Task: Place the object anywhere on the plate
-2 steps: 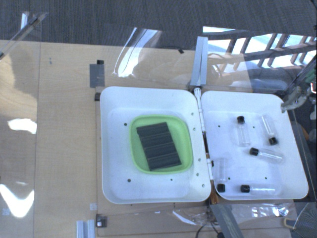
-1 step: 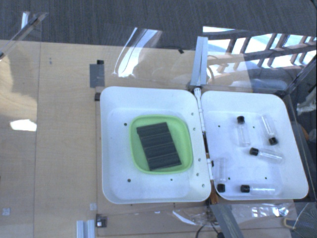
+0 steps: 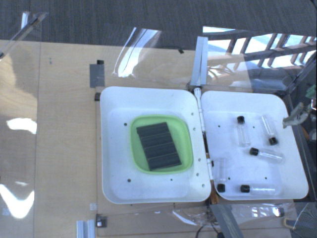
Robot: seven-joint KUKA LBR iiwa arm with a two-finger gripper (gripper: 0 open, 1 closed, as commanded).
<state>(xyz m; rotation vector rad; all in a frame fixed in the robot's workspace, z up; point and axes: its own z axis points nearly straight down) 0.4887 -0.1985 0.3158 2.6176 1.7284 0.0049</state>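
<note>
Gripper (image 3: 293, 115) at right bin (image 3: 292, 185) far-right edge; jaw state indiscernible. Clear vials (image 3: 242, 133) small, round: risk of slip, roll before green plate (image 3: 185, 143).

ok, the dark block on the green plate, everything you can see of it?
The dark block is a flat, charcoal-grey rectangle with a matte look and faint crosswise grooves splitting it into about four bands. It lies flat on the green plate, roughly centred and turned slightly off the plate's edges, well inside the rim. The plate sits in the left white bin. Only the plate touches it.
</note>
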